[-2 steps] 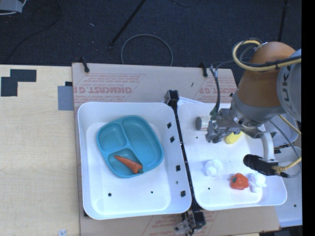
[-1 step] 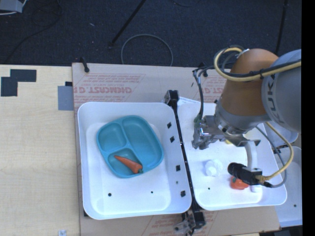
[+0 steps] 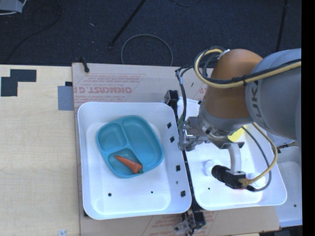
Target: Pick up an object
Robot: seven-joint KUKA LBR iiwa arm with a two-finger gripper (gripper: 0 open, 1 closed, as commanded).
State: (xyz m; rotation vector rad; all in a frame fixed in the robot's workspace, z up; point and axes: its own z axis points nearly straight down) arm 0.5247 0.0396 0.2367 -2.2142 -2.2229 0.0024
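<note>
In the left bin [image 3: 98,200] I see a blue divided plate [image 3: 142,136] sitting nearer its far edge. A carrot [image 3: 128,163] lies in the plate's compartment closest to the bin's near edge. The gripper [image 3: 192,137] hangs over the right bin [image 3: 275,191] at its left edge, and I cannot tell how wide it stands.

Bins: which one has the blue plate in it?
The bin on the view's left; the blue plate with a carrot lies there. The arm hangs over the other bin.
</note>
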